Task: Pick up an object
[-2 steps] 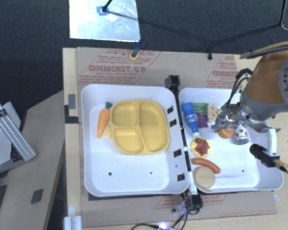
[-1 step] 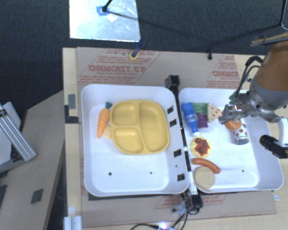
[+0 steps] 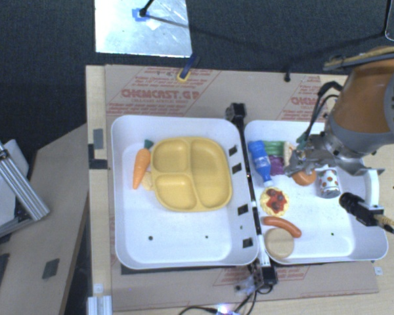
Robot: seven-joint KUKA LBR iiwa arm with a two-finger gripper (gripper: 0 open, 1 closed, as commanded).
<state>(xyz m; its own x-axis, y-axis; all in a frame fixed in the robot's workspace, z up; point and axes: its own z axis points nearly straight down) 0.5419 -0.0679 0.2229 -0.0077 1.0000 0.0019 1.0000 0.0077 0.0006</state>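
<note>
My gripper (image 3: 301,165) is low over the back half of the right bin (image 3: 354,241). An orange rounded object (image 3: 305,178) lies right under it, partly covered by it, and I cannot tell if they touch. Next to it on the right stands a small white patterned can (image 3: 328,183). A blue bottle (image 3: 260,161) lies to the left of the gripper, with a green and yellow item (image 3: 279,150) behind it. Nearer the front lie a toy pizza piece (image 3: 274,201), a sausage (image 3: 282,226) and a tan round bun (image 3: 280,243).
The left bin (image 3: 128,235) holds a yellow divided plate (image 3: 187,173) with a toy carrot (image 3: 140,167) at its left. A black divider (image 3: 244,169) runs between the bins. The arm's grey and orange body (image 3: 371,104) hangs over the right bin's back right.
</note>
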